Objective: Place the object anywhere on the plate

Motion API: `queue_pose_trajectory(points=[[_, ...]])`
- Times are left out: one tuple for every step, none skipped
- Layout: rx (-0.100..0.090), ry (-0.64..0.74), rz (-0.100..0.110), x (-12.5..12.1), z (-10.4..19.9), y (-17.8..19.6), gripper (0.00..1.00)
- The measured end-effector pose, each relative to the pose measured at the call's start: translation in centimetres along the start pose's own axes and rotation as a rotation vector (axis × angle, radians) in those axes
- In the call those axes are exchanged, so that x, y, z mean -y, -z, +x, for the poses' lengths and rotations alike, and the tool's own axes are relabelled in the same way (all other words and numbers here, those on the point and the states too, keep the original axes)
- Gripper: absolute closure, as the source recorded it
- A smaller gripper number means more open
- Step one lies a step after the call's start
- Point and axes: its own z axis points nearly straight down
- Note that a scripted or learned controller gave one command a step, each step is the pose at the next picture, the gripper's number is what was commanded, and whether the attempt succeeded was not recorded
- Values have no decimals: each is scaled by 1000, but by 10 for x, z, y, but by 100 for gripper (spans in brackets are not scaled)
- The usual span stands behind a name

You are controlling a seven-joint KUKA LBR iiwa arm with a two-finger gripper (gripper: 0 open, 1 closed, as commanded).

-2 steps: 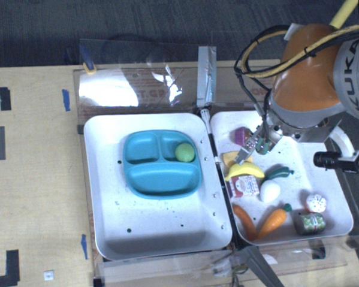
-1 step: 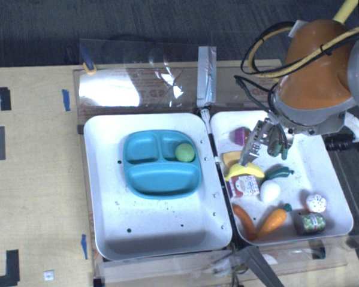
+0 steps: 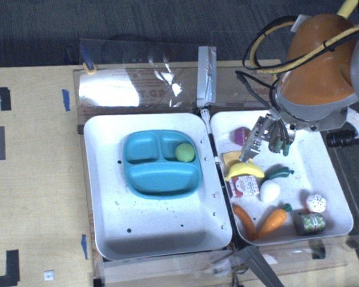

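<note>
Camera view, looking down at a slant: tan tabletop [image 3: 38, 195] with two white bins side by side. Left bin [image 3: 154, 225] holds a blue divided plate [image 3: 160, 177], and a small green ball [image 3: 184, 152] sits in the plate's upper right compartment. Right bin [image 3: 335, 192] holds a clutter of toy food: a yellow banana [image 3: 245, 169] near the bin's left wall, a purple item [image 3: 241, 135] just above it, a red-and-white packet [image 3: 248, 185] just below the banana, a white egg [image 3: 269, 192] beside the packet, a dark green vegetable [image 3: 281, 172] to the right of the banana, two orange carrots [image 3: 272, 221] low in the bin, a small can [image 3: 310, 223] near the lower right corner and a white-and-red round item [image 3: 316, 203] just above it. The arm [image 3: 316, 61] comes in from the right, orange band on top. The pincer [image 3: 256, 148] hangs over the right bin, tips just above the banana and below the purple item. Fingers look slightly apart, nothing visibly between them.
</note>
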Motion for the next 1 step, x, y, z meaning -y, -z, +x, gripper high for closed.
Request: queue_pose_trajectory(points=[[-2,197,3,10,-31,17,100]])
